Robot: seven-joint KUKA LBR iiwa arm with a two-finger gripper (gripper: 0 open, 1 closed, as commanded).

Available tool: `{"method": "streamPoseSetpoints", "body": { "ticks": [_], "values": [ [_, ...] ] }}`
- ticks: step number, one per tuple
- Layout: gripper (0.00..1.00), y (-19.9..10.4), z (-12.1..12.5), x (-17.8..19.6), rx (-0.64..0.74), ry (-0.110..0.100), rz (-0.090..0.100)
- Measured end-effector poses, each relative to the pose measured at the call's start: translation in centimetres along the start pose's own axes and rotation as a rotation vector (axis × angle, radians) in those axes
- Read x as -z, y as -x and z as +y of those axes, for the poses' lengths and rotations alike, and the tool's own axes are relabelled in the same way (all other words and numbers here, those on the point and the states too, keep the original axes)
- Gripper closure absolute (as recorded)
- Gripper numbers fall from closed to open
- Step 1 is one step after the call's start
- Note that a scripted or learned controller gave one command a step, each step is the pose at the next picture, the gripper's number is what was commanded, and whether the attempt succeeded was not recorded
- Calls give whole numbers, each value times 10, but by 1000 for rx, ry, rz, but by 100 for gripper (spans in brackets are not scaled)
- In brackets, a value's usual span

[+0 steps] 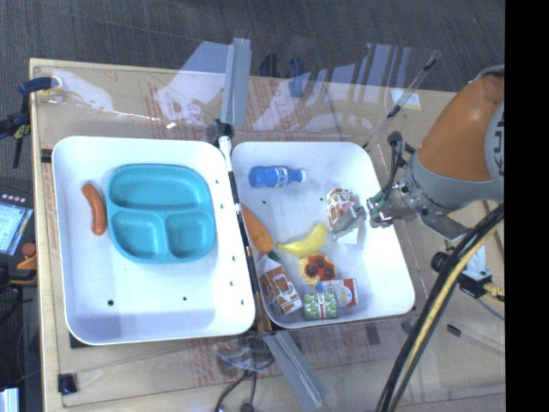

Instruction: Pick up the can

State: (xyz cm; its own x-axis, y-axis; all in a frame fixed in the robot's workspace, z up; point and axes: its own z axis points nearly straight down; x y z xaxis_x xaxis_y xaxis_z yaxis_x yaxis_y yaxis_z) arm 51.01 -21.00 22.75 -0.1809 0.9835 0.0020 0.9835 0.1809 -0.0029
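One can (pixel 340 202), red and white, sits in the right bin (pixel 343 163), in its right half and near mid-depth. It looks tilted or on its side; the view is too soft to settle which.

Gripper (pixel 351 222) is at the can's lower right side, touching or just beside it. Cannot tell whether the tool is wide, narrow or closed on the can: metal and label blur together there. No grasp is logged.

Arm (pixel 459 157) comes in low over the bin's right wall, which explains the sideways approach. That is the short way to a can on this side of the bin.

Neighbours:
- Banana (pixel 306 242) lies just below-left of the can, near it, contact uncertain.
- Blue bottle (pixel 276 176) is up-left, apart.
- Carrot (pixel 258 232) lies along the left wall.
- Brown carton (pixel 281 292) and juice carton (pixel 328 299) crowd the near wall, with a small red-and-yellow item (pixel 319 269) just above them.

Open room: bare floor lies above the can toward the far wall, and to its right toward the right wall. Judgement: straight up is the cleanest way out. A drag down or left would likely push the banana.

Risk, as judged: a tilted round can may roll or slip out of a side pinch.

Left bin (pixel 77 273) holds a teal divided plate (pixel 161 211) and a sausage (pixel 96 208), well apart from the work.
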Motion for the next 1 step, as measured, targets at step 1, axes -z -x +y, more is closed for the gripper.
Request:
{"method": "streamPoseSetpoints", "body": {
  "ticks": [1],
  "values": [
    [0, 7, 41, -123, -57, 0, 0]
  ]
}}
